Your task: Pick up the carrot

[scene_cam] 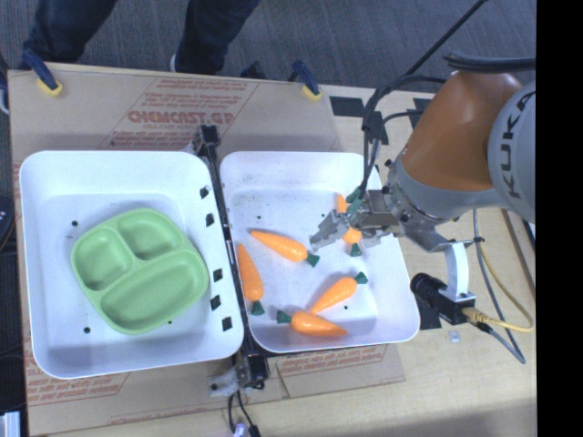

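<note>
Arm's down in the right bin, poking around the carrots.

The fingers (339, 228) sit low over the right bin (273, 167), tips spread a bit, and there's a small carrot (352, 236) right up against them, but honestly can't tell if it's actually pinched. Four more carrots are loose in that bin: one middle (281, 245), one by the left wall (249, 276), two near the front (333, 293) (314, 323). Green divided plate (138, 269) sits in the left bin (36, 244).
</note>
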You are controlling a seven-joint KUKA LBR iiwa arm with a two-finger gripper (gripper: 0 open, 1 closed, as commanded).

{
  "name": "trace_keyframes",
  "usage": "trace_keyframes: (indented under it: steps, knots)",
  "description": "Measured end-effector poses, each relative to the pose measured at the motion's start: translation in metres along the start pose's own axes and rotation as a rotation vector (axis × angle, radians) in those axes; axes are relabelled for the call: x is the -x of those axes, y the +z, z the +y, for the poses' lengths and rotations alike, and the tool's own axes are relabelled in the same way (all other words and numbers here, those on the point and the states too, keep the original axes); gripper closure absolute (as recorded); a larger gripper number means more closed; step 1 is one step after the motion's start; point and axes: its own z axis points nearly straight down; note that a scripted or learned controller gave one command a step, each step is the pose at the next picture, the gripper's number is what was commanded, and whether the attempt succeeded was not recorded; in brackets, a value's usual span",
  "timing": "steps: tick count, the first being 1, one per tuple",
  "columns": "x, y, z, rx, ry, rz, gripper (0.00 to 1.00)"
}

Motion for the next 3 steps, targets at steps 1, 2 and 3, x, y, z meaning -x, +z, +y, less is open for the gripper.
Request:
trace_keyframes:
  steps: [1,2,3]
  knots:
    - [-0.089,0.061,0.017,-0.001,-0.003,-0.001,0.0]
    - [-0.036,0.081,0.072,0.0,0.002,-0.001,0.0]
    - [-0.006,0.182,0.069,-0.004,0.001,-0.001,0.0]
